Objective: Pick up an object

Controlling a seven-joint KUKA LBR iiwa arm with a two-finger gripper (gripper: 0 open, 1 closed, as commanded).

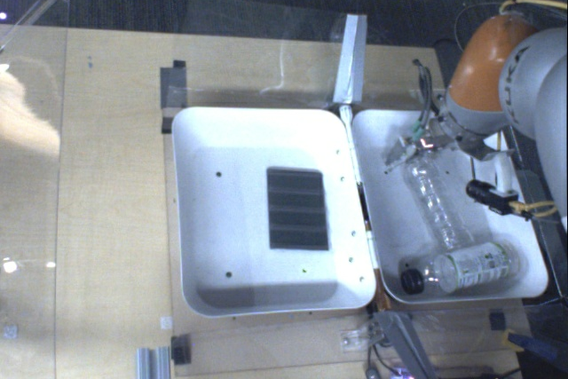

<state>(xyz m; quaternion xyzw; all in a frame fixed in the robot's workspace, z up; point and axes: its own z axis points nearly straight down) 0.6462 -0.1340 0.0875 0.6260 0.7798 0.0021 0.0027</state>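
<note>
My gripper [414,148] hangs over the upper part of the right bin [382,226], below the orange band of the arm. A slim clear plastic bottle [437,207] lies slanted in that bin, and its upper end sits right under the gripper. Whether the gripper touches it is unclear. A second clear bottle [466,267] with a black cap [411,281] lies on its side along the bin's near wall. In the middle of the left bin [204,146] lies a flat black ribbed rectangle [297,209].
The two white bins meet at a narrow divider [359,191]. A metal bracket [350,67] stands behind it. The wooden bench [98,191] spreads out to the left, with a clear panel over its left part.
</note>
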